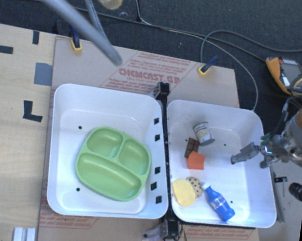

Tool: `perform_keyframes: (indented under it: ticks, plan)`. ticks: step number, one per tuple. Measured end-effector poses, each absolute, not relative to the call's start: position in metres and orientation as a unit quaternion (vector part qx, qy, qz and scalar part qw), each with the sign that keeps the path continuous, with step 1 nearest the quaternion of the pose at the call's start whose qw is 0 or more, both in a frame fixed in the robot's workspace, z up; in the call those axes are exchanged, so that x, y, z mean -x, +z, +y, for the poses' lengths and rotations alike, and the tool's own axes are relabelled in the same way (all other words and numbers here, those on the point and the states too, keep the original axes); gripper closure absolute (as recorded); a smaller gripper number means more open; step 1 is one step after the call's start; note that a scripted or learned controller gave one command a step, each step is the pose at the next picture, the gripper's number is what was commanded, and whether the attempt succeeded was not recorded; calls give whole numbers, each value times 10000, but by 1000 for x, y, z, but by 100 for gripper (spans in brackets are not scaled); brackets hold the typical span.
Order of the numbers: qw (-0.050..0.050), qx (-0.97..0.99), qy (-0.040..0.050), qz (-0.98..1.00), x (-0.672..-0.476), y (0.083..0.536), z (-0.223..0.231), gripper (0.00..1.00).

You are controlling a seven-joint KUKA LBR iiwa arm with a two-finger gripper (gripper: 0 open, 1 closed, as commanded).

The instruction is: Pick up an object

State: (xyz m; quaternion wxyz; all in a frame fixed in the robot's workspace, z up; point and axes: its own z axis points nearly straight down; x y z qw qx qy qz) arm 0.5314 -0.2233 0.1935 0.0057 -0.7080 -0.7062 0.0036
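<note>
Overhead, gripper [245, 155] reaches leftward above right bin's [261, 130] edge

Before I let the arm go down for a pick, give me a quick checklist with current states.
1. Pincer positioned over the right bin: ok, near its right wall.
2. Pincer free of any object: ok, nothing between the fingers.
3. Pincer directly above a target: not ok, the orange block and blue bottle sit off to its left.
4. Targets separated for a clean grasp: not ok, yellow piece touches the cookie.
5. Finger opening: cannot tell.
</note>
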Motion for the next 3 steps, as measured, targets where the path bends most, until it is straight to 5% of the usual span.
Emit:
perform_keyframes:
  ticks: [1, 3]
  plan:
    - [3, 7067, 5, -7075, -535, 200, -223, 0]
    - [19, 7067, 16, -7075, -535, 112, -219, 0]
